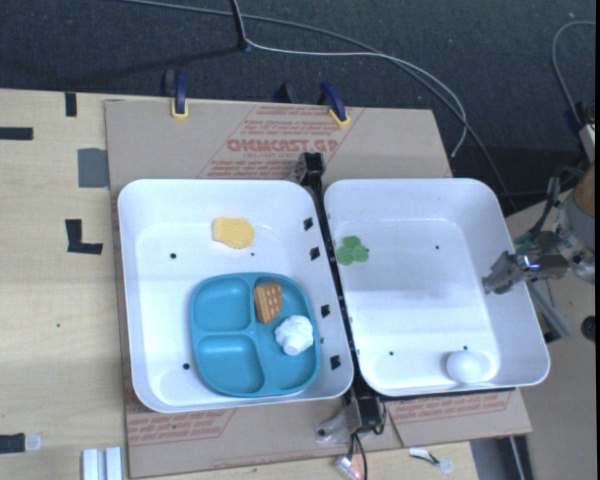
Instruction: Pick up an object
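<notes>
The hand (508, 268) is seen at the right rim of the right shallow white bin (420, 268), outside it; how its fingers are set cannot be told. Nothing is held. A small green leafy piece (353, 250) and a round white ball (468, 366) are left free inside, probably as candidates for picking.

Bright, even light — slightly soft focus
</notes>
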